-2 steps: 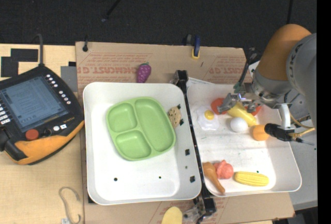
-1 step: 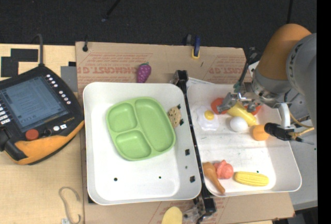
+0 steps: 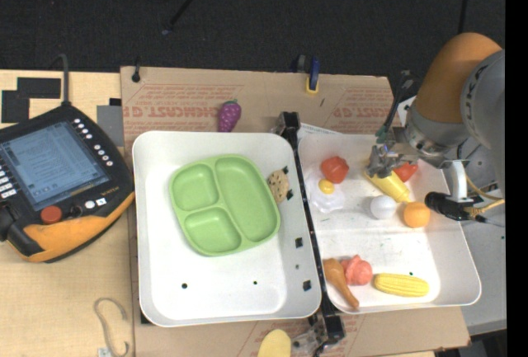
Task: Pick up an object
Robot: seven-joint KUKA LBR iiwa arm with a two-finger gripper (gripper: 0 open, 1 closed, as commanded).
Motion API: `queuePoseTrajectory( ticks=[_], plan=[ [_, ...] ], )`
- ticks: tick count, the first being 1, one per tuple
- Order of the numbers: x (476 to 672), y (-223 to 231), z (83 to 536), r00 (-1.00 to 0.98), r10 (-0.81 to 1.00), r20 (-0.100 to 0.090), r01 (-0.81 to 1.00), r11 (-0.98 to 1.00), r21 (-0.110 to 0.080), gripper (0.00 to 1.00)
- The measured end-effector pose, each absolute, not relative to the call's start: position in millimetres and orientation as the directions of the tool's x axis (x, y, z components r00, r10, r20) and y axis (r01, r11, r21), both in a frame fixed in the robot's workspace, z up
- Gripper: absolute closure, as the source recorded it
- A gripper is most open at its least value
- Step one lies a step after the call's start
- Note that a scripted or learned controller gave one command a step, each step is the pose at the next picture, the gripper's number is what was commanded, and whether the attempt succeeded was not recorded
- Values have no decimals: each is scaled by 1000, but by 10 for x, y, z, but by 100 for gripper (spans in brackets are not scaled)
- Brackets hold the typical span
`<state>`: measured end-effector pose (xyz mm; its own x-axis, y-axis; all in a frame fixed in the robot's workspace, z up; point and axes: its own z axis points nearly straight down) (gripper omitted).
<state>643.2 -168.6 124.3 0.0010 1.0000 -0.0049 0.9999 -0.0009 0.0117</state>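
My gripper (image 3: pixel 382 162) hangs low over the upper right part of the right bin (image 3: pixel 462 265). It sits directly above the upper end of a yellow banana-shaped toy (image 3: pixel 389 185), and whether it touches the toy I cannot tell. A small red piece (image 3: pixel 404 172) lies against that toy. Nearby are a white ball (image 3: pixel 382 207) and an orange (image 3: pixel 417 215). Further left lie a red tomato-like toy (image 3: pixel 333 168) and a small yellow and white piece (image 3: pixel 327 189). At the bin's front are a carrot (image 3: pixel 340 282), a pink-red toy (image 3: pixel 359 270) and a corn cob (image 3: pixel 401 285).
The left bin (image 3: pixel 157 265) holds a green divided plate (image 3: pixel 223 204) and a cookie (image 3: pixel 279 185) by its right wall. A purple toy (image 3: pixel 229 115) lies behind the bins. A teach pendant (image 3: pixel 54 174) sits at the far left. A yellow object (image 3: pixel 275 343) lies in front.
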Motion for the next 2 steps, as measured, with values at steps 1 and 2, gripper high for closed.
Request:
queuePoseTrajectory(
  ticks=[1,2],
  plan=[
    [6447,-1755,1870,3,1000,-1,1000,-3,4,100],
    [6449,-1782,2306,3,1000,-1,1000,-3,3,100]
  ],
)
